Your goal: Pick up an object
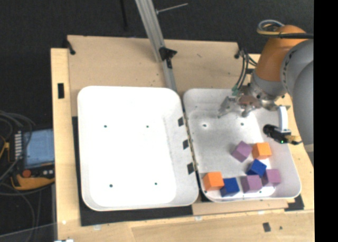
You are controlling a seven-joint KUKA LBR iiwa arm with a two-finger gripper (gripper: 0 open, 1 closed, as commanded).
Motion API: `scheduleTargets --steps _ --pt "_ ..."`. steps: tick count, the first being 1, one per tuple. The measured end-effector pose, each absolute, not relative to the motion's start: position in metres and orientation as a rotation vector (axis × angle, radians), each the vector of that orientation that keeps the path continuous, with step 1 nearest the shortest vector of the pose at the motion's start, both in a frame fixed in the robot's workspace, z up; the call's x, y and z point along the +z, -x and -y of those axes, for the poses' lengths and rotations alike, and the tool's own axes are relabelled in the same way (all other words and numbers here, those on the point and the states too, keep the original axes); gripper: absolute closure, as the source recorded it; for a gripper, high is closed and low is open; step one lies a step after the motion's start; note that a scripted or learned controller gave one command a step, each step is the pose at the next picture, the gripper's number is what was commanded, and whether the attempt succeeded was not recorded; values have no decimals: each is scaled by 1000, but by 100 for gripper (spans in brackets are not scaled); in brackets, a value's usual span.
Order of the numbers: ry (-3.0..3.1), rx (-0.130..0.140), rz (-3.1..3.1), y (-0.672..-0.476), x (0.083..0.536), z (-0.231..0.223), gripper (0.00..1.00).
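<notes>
Hovering claw (236, 106), purple block (241, 151) skewed diagonally.

grey arm (301, 77), orange band above wrist, thin cables alongside, metallic tool (236, 106).

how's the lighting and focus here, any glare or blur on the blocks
Camera view: even light, the left bin bright, near washed out; the right bin greyer with soft shadows beside the blocks; the picture is slightly soft overall, the claw a little blurred.
</notes>
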State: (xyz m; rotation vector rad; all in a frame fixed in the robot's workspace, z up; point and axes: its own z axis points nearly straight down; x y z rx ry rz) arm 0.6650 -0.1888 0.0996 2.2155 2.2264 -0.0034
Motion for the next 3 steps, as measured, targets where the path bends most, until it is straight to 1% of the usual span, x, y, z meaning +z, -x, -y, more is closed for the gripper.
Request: scheduleTargets --steps 1,2,3 --pt "-2208 0 -2224 -667 113 190 100" --pt "-2212 7 -2221 -675 175 186 100" --pt "-2211 6 -2222 -675 222 180 100"
